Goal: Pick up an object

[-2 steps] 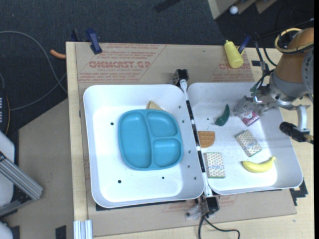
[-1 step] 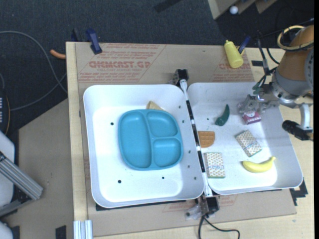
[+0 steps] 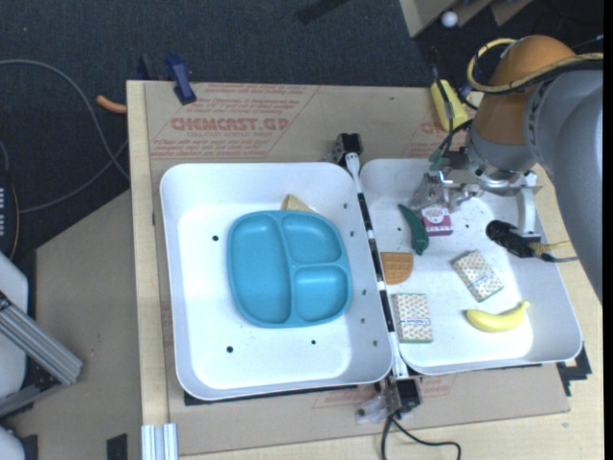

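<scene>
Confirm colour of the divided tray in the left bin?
Light blue; the divided tray shows plainly in the camera view.

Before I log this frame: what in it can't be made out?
- Gripper: finger state unreadable, too small and cluttered in the camera view.
- Tan object: mostly hidden behind the blue divided plate.
- Small red-and-white object: partly covered by the gripper; contact unclear.

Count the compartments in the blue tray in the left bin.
3. The blue tray has one long compartment down its left side, one at upper right, and one at lower right. None look hidden.
</scene>
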You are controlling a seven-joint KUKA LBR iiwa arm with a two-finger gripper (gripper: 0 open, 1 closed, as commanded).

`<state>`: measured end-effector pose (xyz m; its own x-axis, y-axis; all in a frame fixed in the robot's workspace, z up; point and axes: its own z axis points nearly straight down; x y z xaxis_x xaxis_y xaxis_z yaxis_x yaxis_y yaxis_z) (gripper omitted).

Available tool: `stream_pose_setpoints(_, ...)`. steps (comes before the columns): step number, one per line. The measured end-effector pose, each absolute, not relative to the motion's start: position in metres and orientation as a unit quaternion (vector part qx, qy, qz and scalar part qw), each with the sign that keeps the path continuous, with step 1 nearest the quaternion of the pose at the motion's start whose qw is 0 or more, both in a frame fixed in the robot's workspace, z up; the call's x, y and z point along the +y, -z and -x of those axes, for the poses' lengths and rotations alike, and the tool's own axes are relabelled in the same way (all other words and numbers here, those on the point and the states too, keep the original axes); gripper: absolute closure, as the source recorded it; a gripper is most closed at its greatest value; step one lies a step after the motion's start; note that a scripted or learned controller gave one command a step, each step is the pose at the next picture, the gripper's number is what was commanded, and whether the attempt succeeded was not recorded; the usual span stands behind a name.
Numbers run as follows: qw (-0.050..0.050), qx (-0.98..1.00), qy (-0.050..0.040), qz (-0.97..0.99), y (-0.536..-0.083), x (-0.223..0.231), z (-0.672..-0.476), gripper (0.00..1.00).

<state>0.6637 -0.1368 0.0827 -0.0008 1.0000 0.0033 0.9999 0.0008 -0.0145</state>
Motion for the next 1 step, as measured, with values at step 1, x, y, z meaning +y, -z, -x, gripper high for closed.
stream_pose_setpoints(1,0.000,-0.708,0.0005,0.706,-0.1857,-0.0726,-0.5940,1.00)
